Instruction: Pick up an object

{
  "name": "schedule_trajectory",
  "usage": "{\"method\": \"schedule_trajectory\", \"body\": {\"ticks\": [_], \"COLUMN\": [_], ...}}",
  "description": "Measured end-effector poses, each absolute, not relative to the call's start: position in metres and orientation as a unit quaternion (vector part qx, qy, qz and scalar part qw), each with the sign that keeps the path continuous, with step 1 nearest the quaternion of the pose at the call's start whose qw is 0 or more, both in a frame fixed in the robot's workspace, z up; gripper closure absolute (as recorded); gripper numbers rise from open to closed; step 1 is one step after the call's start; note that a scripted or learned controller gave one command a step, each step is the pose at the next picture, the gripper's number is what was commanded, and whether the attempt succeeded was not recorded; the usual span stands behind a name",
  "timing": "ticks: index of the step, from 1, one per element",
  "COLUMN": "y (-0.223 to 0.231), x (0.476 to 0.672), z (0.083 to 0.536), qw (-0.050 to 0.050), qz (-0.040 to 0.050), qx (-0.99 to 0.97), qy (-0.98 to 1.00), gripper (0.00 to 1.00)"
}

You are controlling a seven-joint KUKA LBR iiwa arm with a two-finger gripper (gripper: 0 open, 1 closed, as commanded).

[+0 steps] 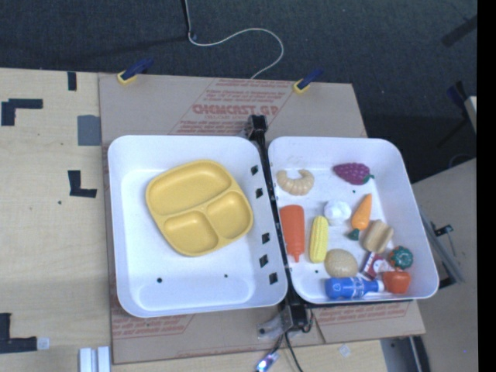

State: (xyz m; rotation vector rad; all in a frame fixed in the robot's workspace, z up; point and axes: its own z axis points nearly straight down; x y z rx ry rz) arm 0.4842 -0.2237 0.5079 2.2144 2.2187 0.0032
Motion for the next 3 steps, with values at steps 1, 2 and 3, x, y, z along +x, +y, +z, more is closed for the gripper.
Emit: {"method": "schedule_trajectory", "body": {"ticks": [1,2,3], "y": [-0.224,-0.224,-0.223], "x": [0.484,0.484,0.484], "z": [0.485,0.468,0.434], "qw": [0.000,0.000,-0.001], "qz": [-0.0009,-0.0009,-0.0014], "qx": [0.707,0.707,0.707], "qy": [0.707,0.707,0.707], "gripper": [1.00,1.00,1.00]}}
